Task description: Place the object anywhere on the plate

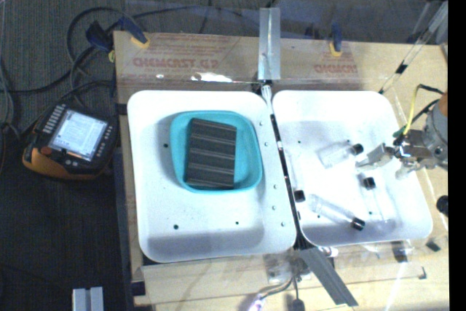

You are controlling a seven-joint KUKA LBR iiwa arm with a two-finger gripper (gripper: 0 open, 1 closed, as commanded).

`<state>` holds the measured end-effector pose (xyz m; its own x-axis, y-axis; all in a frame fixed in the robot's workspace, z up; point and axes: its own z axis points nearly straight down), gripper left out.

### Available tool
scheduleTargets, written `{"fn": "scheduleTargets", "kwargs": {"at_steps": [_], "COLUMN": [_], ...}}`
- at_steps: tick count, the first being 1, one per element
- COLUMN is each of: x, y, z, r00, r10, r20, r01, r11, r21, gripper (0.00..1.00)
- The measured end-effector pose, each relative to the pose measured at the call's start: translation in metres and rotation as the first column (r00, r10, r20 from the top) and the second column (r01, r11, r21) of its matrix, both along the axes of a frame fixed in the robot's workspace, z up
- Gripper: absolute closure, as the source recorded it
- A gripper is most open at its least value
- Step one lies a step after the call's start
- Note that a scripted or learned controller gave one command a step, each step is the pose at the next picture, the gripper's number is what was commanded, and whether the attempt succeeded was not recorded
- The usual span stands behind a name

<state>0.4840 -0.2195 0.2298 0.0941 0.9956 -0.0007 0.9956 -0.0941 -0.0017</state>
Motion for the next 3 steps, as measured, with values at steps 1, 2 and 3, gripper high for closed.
{"fn": "scheduleTargets", "kwargs": {"at_steps": [1, 2, 3], "x": [0.000, 0.000, 0.071], "y": [0.000, 0.000, 0.004], "z": [0.000, 0.000, 0.048], "r00": [1.000, 1.000, 0.999], "r10": [0.000, 0.000, 0.035], "r20": [0.000, 0.000, 0.002], "r01": [0.000, 0.000, -0.035], "r11": [1.000, 1.000, 0.999], "r21": [0.000, 0.000, -0.002], "gripper": [0.00, 0.00, 0.00]}}
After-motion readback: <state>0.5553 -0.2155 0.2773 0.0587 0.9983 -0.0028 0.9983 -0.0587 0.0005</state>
